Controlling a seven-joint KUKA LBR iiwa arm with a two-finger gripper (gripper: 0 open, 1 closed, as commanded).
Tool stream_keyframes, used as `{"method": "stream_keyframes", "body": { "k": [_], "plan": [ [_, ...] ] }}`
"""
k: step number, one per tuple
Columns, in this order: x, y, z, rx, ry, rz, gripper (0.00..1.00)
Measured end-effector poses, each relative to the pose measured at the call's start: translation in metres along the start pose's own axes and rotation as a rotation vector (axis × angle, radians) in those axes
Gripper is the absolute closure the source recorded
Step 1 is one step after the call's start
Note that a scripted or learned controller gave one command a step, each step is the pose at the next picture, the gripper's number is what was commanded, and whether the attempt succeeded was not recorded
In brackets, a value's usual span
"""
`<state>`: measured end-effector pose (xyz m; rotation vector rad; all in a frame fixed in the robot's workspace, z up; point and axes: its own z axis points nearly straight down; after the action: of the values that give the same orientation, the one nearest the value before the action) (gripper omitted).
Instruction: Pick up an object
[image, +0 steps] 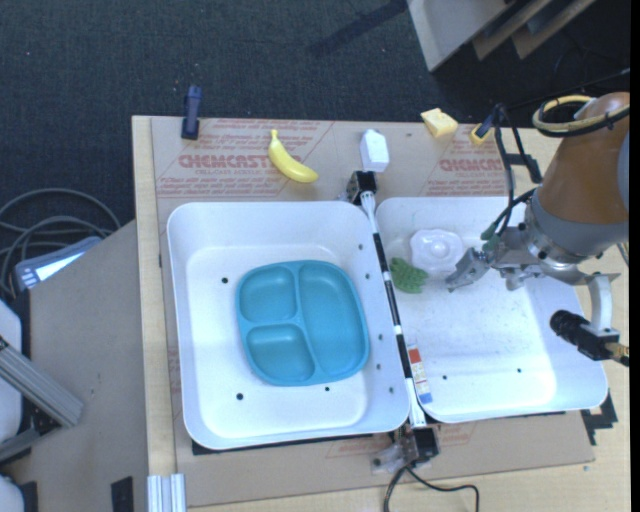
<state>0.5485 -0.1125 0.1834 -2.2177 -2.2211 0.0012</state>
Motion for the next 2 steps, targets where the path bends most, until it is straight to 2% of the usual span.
{"method": "stream_keyframes", "body": {
  "k": [1, 2],
  "plan": [
    [0.018, 0.016, 0.072, 0.000, 0.000, 0.001, 0.00],
    [0.016, 0.035, 0.099, -0.003, -0.002, 0.001, 0.00]
  ]
}}
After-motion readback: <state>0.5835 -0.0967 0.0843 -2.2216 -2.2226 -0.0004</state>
